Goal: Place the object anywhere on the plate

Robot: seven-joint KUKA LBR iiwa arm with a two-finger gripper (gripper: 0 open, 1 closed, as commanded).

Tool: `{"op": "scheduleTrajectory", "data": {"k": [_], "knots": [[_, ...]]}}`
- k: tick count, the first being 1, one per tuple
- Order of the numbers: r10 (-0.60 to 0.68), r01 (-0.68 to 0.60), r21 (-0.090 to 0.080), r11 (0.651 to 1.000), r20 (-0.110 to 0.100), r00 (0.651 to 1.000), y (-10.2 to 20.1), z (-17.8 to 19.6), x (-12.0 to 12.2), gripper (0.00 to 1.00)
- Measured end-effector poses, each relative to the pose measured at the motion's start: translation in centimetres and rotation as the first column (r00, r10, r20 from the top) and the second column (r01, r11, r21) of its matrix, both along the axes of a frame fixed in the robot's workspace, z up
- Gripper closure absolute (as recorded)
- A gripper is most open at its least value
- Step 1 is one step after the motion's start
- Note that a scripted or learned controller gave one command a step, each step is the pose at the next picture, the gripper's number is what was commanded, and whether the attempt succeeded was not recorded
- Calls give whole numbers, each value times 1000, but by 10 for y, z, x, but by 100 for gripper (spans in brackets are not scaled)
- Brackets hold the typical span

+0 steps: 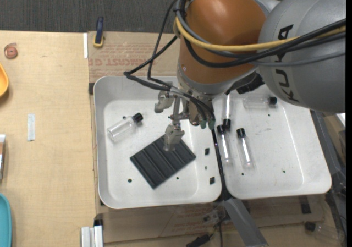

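Dark grey and ribbed, a flat square plate (163, 162) lies turned like a diamond near the front edge of the left white bin (110, 188). The robot's jaws (174, 135) hang just above the plate's upper corner, close to or touching it; whether they are spread or closed, or carry anything, cannot be told, since the small grey parts at the tip blur together. A clear vial with a black cap (124, 126) lies on its side toward the left bin's left edge, well apart from the plate; it is probably the object to be placed and appears untouched. Three more clear capped vials (242, 147) lie in the right bin (308, 182), two near its left wall and one toward its back edge. The arm's large orange band (223, 26) looms over the back edge of both bins, with black and yellow cables looping round it. Part of the word KUKA shows on the grey casing (308, 42). Faint reddish printing, upside down and unreadable, marks the cardboard (132, 56) behind the bins on the desk.
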State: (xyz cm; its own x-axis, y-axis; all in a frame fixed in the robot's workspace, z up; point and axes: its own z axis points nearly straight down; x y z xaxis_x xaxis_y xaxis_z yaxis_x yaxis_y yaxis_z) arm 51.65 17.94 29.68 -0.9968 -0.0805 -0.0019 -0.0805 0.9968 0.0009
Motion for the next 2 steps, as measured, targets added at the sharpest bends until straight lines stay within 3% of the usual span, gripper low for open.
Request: {"op": "scheduleTrajectory", "data": {"k": [1, 2], "knots": [[-2, 2, 1, 1000, 3, 1000, 0, 9, 1, 100], [-3, 3, 1, 1000, 2, 1000, 0, 9, 1, 0]]}}
